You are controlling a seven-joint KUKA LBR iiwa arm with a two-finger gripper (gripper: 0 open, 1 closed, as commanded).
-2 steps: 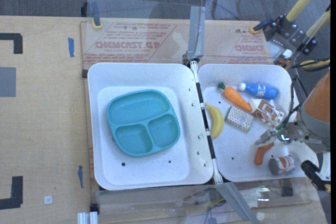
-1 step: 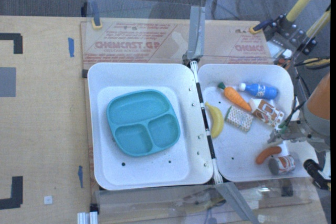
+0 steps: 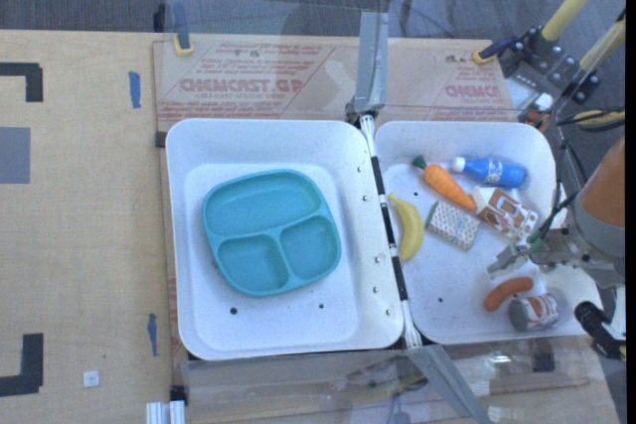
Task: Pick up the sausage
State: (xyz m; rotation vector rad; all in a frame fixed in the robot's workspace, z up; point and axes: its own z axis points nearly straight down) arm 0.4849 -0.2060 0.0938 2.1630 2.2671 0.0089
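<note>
Hovering: gripper (image 3: 509, 259) over the right bin (image 3: 429, 142), low in its right half, arm (image 3: 604, 204) coming in from the right edge.
Fingers: spread apart, nothing between them; tips point left, just above the sausage.
Sausage (image 3: 508, 293): reddish-orange, lying flat on the right bin floor near the front right corner, tilted slightly, left end lower. Just below the fingertips; contact not clear from this angle.
Can (image 3: 534, 312): small grey can with a red and white label, on its side, touching or just beside the sausage's right end.
Carrot (image 3: 447, 187): orange with a green top, diagonal, upper middle of the right bin.
Bottle (image 3: 491, 171): blue with a white cap, lying on its side just right of the carrot top.
Banana (image 3: 406, 225): yellow, along the left wall of the right bin.
Sponge (image 3: 453, 225): speckled block, between the banana and the carton.
Carton (image 3: 508, 213): small brown and white box, tilted, just above the gripper.
Plate (image 3: 271, 231): teal, three compartments, sits centred in the left bin (image 3: 189, 154), well apart from everything else.
Bench (image 3: 79, 213): light wood, blue tape marks left of the bins.
</note>
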